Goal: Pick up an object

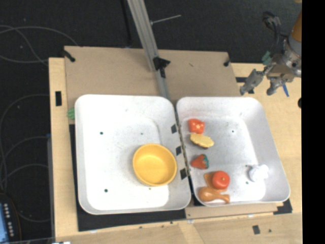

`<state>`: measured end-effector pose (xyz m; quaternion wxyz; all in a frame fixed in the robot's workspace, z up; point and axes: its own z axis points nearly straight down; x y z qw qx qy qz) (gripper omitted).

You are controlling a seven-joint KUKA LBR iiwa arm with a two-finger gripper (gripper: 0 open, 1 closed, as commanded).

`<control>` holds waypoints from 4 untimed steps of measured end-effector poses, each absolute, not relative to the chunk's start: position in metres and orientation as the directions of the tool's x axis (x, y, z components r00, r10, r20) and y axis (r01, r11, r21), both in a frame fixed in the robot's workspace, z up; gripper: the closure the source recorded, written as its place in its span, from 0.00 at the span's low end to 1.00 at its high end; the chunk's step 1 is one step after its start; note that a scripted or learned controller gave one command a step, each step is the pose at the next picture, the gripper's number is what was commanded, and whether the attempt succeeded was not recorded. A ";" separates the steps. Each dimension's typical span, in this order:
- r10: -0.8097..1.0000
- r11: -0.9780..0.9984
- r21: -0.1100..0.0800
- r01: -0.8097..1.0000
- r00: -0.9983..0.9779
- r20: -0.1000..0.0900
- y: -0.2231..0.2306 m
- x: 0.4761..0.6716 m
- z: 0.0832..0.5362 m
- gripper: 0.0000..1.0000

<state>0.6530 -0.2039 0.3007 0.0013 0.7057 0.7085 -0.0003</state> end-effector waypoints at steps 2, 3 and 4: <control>1.000 0.001 -0.004 1.000 -0.001 -0.003 -0.200 0.645 0.245 0.00; 1.000 -0.001 -0.006 1.000 0.001 -0.003 -0.208 0.641 0.184 0.00; 1.000 0.002 -0.005 1.000 -0.002 -0.003 -0.203 0.641 0.123 0.00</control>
